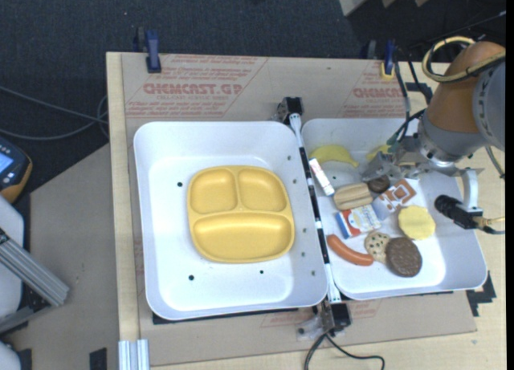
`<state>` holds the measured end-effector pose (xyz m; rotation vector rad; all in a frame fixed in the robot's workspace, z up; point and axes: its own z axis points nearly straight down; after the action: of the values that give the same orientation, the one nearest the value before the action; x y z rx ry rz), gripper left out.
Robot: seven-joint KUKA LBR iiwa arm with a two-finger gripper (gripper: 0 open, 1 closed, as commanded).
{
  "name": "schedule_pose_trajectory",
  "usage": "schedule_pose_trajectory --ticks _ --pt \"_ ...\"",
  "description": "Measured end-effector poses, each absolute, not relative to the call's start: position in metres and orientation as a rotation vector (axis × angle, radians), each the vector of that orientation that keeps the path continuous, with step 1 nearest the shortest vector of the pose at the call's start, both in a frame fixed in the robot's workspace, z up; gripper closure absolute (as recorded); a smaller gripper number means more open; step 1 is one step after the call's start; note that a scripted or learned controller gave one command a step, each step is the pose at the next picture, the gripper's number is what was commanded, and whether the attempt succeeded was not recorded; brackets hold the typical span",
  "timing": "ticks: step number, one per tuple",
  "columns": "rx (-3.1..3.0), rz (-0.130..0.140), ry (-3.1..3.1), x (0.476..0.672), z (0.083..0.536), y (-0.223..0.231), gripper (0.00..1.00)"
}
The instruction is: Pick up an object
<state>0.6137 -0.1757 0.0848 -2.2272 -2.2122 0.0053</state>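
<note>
My gripper (pixel 384 172) hangs low over the back of the right bin (pixel 462 274), reaching in from the right. Just below it lie a tan bread roll (pixel 353 195) and a red-and-white packet (pixel 398 193). It looks close to both, but whether it touches them is unclear. Further forward are a yellow round piece (pixel 417 221), a brown patty (pixel 404 256), a speckled cookie (pixel 375 241), a red sausage (pixel 349 250) and a blue-and-white packet (pixel 361 220). A yellow banana-like piece (pixel 333 154) and a white marker (pixel 321 176) lie at the bin's back left.
The left bin (pixel 157 200) holds a yellow divided plate (pixel 239 213). A metal divider with clamps (pixel 309 192) separates the bins. The arm's grey body with its orange band (pixel 462 99) stands over the right bin's back right corner. A black part (pixel 455 211) sticks out near the right wall.
</note>
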Motion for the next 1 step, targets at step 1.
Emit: schedule_pose_trajectory --ticks 1 --pt "-2.200 0.039 -2.222 0.6601 0.0826 -0.1117 0.00"
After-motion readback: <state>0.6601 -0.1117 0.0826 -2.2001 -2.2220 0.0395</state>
